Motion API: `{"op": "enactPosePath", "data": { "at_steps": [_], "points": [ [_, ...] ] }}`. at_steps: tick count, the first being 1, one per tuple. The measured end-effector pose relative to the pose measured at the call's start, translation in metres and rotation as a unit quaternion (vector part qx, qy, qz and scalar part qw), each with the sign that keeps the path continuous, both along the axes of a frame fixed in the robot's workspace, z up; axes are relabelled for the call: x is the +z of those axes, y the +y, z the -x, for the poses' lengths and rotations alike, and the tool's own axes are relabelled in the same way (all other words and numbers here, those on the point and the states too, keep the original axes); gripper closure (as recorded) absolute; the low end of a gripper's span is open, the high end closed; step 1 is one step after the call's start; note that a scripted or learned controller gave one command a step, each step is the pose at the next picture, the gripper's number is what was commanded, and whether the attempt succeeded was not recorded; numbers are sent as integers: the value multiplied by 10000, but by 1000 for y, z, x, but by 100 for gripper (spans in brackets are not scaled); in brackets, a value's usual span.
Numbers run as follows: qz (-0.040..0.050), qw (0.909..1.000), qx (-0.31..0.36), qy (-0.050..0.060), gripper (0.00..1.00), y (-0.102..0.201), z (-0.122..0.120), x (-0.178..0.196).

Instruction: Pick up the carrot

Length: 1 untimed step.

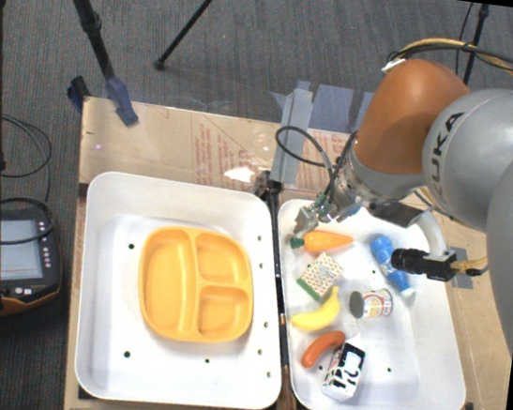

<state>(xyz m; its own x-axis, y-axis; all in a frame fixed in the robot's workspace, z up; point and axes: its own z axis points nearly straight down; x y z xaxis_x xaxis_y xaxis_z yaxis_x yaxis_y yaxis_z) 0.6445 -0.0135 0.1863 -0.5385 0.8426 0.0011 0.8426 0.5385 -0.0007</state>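
**Gripper over the carrot's left end, grip state unreadable**

You've got the gripper at the far-left corner of the right bin, hanging just above the green-tipped left end of the carrot. From this angle you cannot tell whether it is released or clenched, and you cannot tell whether it is touching the carrot or just over it.

The carrot lies roughly flat on the bin floor, long axis left-right, orange body pointing right, near the bin's far wall.

Around it in the same bin:
- A checkered green-and-white block sits just nearer than the carrot, tilted.
- A banana lies near of that block, close beside it.
- A red sausage-shaped piece lies nearer again, just beside the banana.
- A black-and-white carton lies at the near side, touching or almost touching the sausage's right end.
- A small can lies on its side to the right of the banana.
- A blue bottle lies right of the carrot, partly under a black part of the arm.

The arm comes in from the right, orange band above the wrist sitting over the bin's far edge.

The left bin holds a yellow divided plate, well apart from the gripper.
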Motion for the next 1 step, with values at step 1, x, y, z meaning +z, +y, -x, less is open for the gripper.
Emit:
{"op": "enactPosePath", "data": {
  "at_steps": [1],
  "points": [
    [0, 10000, -6, 1, 0, 0, 0, 0]
  ]
}}
